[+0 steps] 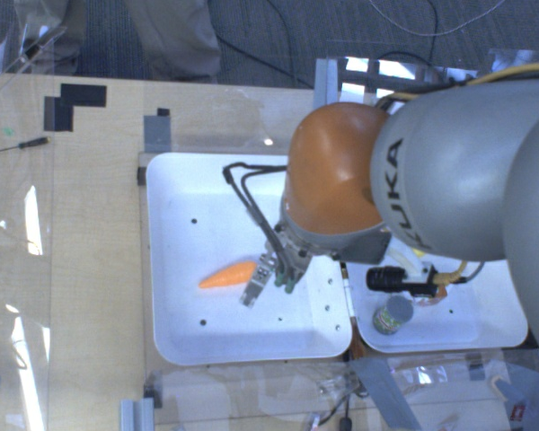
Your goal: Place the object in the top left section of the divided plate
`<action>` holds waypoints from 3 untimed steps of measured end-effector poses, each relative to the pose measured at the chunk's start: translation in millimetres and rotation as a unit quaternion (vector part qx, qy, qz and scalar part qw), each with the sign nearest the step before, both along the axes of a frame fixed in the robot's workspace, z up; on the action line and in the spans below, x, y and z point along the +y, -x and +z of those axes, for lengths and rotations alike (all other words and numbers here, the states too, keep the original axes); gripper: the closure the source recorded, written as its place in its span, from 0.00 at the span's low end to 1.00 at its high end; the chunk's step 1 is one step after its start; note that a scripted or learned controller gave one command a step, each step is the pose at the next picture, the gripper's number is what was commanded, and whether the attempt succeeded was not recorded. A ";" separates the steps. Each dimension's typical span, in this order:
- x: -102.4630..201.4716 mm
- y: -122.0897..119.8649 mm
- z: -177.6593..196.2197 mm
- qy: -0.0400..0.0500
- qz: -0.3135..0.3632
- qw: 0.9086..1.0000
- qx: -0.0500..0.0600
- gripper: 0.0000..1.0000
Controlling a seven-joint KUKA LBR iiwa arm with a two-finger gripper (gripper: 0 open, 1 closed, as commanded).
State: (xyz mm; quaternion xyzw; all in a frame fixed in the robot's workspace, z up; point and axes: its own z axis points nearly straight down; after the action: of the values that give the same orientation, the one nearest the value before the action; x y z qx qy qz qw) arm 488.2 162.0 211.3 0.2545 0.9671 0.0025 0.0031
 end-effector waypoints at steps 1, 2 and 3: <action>23.2 -23.4 -111.2 0.001 0.097 0.995 0.002 0.00; 74.7 -2.6 -119.6 -0.001 0.171 0.985 -0.004 0.00; 66.7 -3.0 -101.9 0.006 0.282 0.959 -0.001 0.00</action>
State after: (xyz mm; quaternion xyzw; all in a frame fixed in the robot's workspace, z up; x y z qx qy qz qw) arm 491.2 228.7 109.4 -0.0288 0.9996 -0.0027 0.0045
